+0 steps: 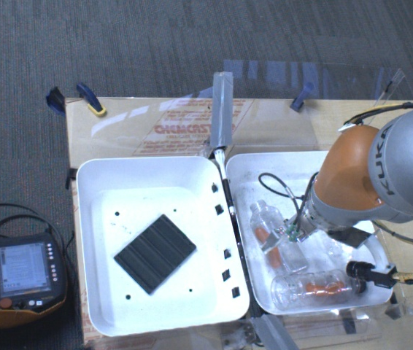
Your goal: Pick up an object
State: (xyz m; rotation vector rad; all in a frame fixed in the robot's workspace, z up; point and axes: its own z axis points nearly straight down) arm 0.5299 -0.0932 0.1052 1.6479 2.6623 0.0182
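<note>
Arm (367,177) over, perhaps touching, bottles (268,221).

Two white bins (90,195); a black ribbed pad (155,253) with parallel grooves; clear bottles (312,286) with orange contents; grey arm (403,166) banded orange; tan tabletop (119,126) bearing red lettering; blue clamps (90,99).

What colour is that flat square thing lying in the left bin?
The flat square pad is black, with fine parallel ridges across it, as the camera view shows.
</note>
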